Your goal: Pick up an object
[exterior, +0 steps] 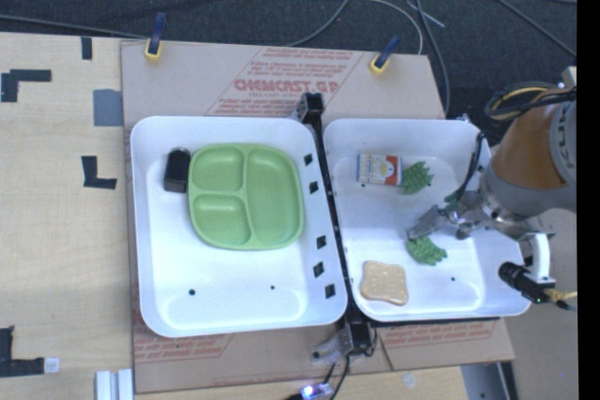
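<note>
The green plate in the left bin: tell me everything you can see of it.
The green plate is a pale green tray with rounded corners, looks like matte plastic, and is split by raised ridges into three compartments, all bare. It lies flat, right side up and slightly turned, on the floor of the left bin, toward the far end. A small black block sits against its left edge. Whether they touch is unclear.

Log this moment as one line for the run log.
arm: over right bin | gripper: above lower broccoli piece, no grasp visible | left bin: green tray, black block
</note>
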Robot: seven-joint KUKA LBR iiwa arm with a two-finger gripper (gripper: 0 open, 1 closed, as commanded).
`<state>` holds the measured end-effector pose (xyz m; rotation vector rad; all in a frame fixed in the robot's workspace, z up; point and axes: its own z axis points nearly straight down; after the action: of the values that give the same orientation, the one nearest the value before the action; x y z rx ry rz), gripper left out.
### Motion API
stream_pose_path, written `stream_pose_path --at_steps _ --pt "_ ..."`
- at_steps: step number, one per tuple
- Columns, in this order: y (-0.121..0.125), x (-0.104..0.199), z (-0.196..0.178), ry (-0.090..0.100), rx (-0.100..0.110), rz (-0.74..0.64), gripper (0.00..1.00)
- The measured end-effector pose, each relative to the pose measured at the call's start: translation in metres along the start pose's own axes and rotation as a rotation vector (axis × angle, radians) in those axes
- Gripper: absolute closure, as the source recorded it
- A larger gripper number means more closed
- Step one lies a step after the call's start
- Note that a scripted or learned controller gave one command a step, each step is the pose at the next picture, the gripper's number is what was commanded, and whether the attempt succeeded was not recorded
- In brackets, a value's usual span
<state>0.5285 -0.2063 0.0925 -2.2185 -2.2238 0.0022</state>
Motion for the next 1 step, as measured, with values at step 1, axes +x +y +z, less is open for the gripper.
stream_pose_path --at_steps 1 --pt "0.0003 -0.0001 0.0064 0.0 0.0 0.001 0.0"
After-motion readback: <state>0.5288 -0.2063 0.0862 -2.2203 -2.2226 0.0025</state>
